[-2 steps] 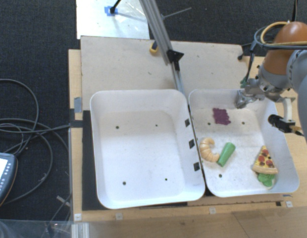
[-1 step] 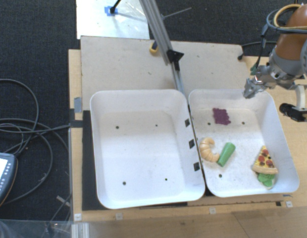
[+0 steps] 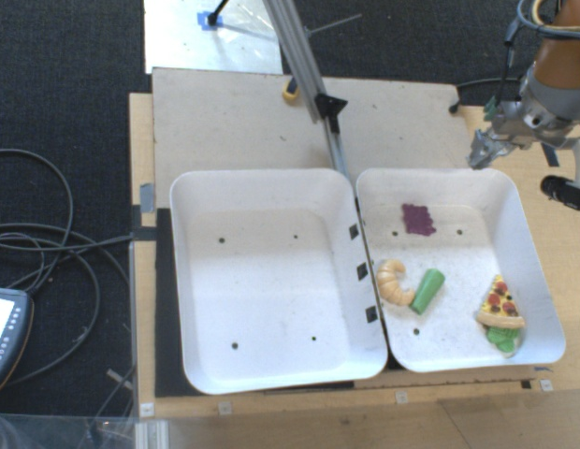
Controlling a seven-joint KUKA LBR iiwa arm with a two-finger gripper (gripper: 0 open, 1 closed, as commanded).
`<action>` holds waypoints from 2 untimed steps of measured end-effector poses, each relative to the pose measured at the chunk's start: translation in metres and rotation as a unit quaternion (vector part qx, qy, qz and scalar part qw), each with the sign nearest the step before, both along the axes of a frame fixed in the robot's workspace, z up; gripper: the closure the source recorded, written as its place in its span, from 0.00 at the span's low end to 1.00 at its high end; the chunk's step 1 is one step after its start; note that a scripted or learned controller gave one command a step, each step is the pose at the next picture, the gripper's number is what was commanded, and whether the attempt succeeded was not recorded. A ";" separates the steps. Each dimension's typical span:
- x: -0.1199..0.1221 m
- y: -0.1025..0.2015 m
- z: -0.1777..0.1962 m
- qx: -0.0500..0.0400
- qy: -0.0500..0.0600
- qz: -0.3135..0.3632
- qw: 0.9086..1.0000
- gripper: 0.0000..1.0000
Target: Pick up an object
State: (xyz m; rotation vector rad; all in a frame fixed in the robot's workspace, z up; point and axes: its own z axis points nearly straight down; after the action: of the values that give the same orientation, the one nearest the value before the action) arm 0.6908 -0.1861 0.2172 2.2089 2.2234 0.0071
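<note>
The arm reaches in from the right, its orange band high at the upper right corner, and the pincer (image 3: pixel 481 153) hangs just above the far rim of the right bin (image 3: pixel 533 251), near that bin's back right corner. The tips are small and blurred against the tabletop (image 3: pixel 393 124), so whether they stand apart or together cannot be told; nothing shows between them.

Four toy foods lie in the right bin. A purple bunch of grapes (image 3: pixel 418 219) sits toward the back, nearest the pincer yet still well apart from it. A tan croissant (image 3: pixel 394 282) lies near the left wall, and a green cylinder (image 3: pixel 427 290) leans tilted just beside it, the two touching or nearly so. A pizza slice (image 3: pixel 500 305) with red toppings rests near the front right corner, its lower edge over a small green piece (image 3: pixel 501 339).

The left bin (image 3: pixel 192 279) stands alongside, the two bins meeting at a shared edge marked by dark clips. A grey metal pole (image 3: pixel 304 59) slants across the tabletop behind the bins. Cables (image 3: pixel 47 251) and part of a handheld screen (image 3: pixel 5 330) lie on the dark floor at the left.
</note>
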 end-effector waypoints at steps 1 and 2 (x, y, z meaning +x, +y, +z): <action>0.001 0.000 0.023 0.000 0.001 0.000 1.000 1.00; -0.012 0.042 0.028 0.001 0.003 0.001 1.000 1.00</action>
State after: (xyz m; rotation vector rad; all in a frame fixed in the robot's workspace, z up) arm 0.6787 -0.1442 0.2457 2.2104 2.2302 0.0041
